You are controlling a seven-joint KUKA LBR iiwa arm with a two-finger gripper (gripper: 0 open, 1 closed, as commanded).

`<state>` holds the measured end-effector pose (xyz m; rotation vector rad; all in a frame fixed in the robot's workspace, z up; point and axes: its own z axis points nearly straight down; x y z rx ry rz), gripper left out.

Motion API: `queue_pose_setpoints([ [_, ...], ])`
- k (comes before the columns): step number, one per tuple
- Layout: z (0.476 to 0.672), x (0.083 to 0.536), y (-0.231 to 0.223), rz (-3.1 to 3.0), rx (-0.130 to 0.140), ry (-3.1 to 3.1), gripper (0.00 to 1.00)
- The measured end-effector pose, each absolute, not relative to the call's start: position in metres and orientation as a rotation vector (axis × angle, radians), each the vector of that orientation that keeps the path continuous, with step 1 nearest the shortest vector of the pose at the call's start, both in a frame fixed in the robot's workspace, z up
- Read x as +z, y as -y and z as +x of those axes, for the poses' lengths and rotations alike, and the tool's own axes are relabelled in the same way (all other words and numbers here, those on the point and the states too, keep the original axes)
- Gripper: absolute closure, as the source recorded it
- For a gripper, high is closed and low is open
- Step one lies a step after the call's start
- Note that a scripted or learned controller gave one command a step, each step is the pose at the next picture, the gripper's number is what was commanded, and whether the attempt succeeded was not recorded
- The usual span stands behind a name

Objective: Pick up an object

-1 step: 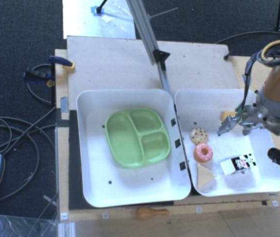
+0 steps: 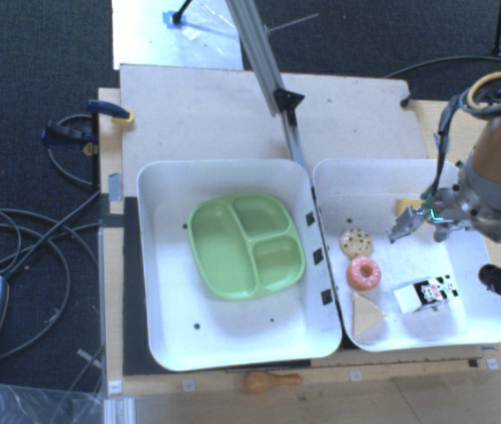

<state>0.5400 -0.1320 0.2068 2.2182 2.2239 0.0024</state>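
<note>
The right bin (image 2: 490, 327) holds a speckled cookie (image 2: 355, 242), a pink-iced donut (image 2: 364, 274), a pale sandwich wedge (image 2: 366, 314) and a small white box with black markings (image 2: 427, 293). A yellow-orange item (image 2: 406, 206) lies near the bin's back, partly hidden by the gripper. My gripper (image 2: 406, 226) hangs over the middle of the right bin, just right of the cookie and above the donut, pointing left and down. Nothing shows in its grasp. A green divided plate (image 2: 246, 246) lies in the left bin (image 2: 157, 237).
A slanted metal pole (image 2: 259, 47) comes down to the ridge between the bins. A tan wooden piece (image 2: 268, 380) lies on the bench in front of the left bin. Clamps and cables (image 2: 91, 126) sit off the bench's left edge.
</note>
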Motion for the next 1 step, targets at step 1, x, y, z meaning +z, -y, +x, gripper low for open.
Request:
queue_pose_setpoints([
  [1,0.5423,0.1633,0.1375,2.223,-0.003,-2.223,0.0],
])
